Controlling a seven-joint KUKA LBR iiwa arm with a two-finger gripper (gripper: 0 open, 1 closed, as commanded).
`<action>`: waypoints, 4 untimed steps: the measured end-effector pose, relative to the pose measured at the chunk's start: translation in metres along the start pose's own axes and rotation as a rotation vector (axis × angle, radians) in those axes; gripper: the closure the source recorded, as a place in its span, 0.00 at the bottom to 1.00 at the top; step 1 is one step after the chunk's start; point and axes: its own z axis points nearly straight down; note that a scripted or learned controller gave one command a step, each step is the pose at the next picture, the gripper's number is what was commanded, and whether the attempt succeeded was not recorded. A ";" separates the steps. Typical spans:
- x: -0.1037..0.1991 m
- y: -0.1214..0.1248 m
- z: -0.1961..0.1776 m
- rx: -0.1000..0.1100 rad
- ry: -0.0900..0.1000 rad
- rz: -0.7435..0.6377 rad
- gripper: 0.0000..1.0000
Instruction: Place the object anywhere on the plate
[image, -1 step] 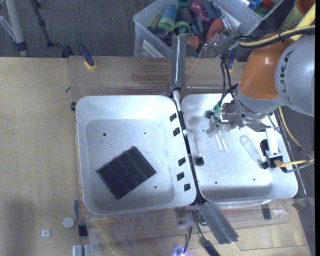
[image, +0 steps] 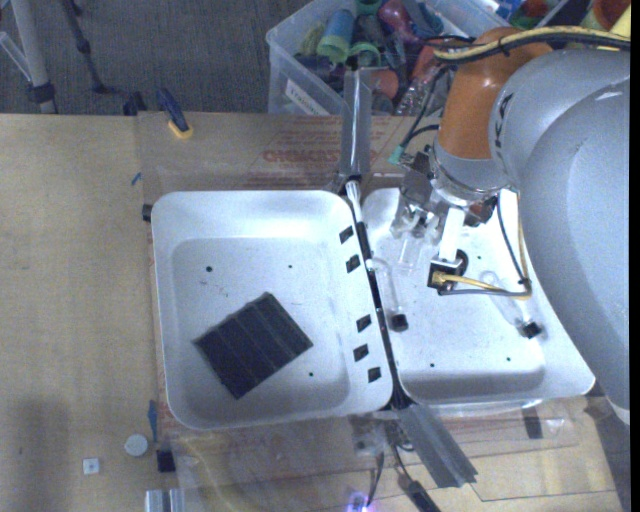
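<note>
Pale wood bench (image: 70, 300) lies nearest, with a small round white disc (image: 135, 444) on it by the left bin's near corner. Inside the left bin (image: 230, 250), a black ribbed plate (image: 252, 343) lies flat on the floor, turned cornerwise like a diamond and nearer the front wall than the back. It has nothing on it. Across the divider, the right bin (image: 470, 350) holds a small black object (image: 398, 322) on its floor, just beside the divider and well apart from the plate. Farther back in that bin, the gripper (image: 412, 238) hangs low over the far left part; whether it is released or clenched I cannot tell, and nothing is seen held in it. Above it rises the grey arm (image: 580, 170) with its orange band. Beyond the bins stands a clear tub (image: 300, 70) of coloured odds and ends.
</note>
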 end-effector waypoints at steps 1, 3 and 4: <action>0.077 -0.025 -0.069 0.000 0.001 -0.370 1.00; 0.173 -0.071 -0.032 -0.003 0.002 -0.824 1.00; 0.188 -0.079 -0.168 -0.008 0.001 -1.505 1.00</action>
